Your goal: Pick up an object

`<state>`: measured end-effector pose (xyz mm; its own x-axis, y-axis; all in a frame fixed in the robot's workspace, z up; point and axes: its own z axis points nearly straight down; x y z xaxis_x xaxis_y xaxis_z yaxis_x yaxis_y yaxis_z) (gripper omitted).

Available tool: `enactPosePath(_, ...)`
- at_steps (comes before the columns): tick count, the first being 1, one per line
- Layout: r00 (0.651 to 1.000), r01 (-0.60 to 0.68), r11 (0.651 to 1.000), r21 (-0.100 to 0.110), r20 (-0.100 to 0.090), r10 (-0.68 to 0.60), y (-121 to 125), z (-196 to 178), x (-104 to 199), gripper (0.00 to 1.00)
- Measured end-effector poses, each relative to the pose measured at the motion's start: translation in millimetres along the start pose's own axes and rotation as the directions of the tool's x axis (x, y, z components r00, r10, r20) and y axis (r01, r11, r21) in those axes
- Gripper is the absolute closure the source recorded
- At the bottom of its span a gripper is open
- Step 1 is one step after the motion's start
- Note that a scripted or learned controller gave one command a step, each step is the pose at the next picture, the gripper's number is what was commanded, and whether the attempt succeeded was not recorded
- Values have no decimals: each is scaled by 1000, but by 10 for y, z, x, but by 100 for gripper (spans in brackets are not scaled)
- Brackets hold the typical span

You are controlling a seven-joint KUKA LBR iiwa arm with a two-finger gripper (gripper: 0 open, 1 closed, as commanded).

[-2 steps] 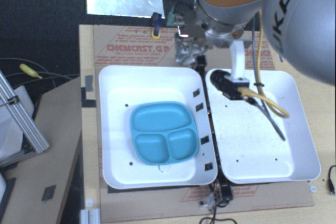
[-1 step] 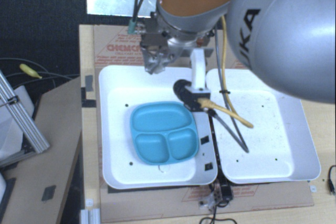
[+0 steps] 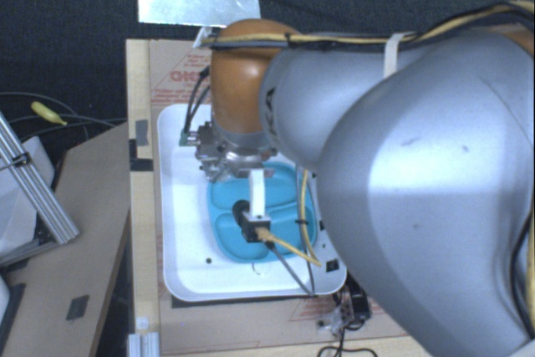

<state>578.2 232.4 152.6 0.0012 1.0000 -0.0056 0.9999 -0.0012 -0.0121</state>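
Blue moulded tray (image 3: 224, 223), smooth white bin (image 3: 179, 262)

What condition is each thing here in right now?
blue dish: lying flat in the white bin, partly hidden under the arm.
white bin: level on the bench, with the blue dish inside.
gripper: low over the blue dish; whether it grips anything cannot be told.
arm: reaching in from the right, above the white bin.
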Motion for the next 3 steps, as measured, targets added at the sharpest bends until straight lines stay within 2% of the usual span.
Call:
enactPosePath(1, 1000, -3, 1000, -10, -5, 3, 276, 701, -602, 100)
enactPosePath(2, 1000, 8, 999, -35, -12, -8, 934, -1186, -191, 100)
enactPosePath(3, 1000, 7, 1000, -11, -7, -7, 904, 721, 39, 100)
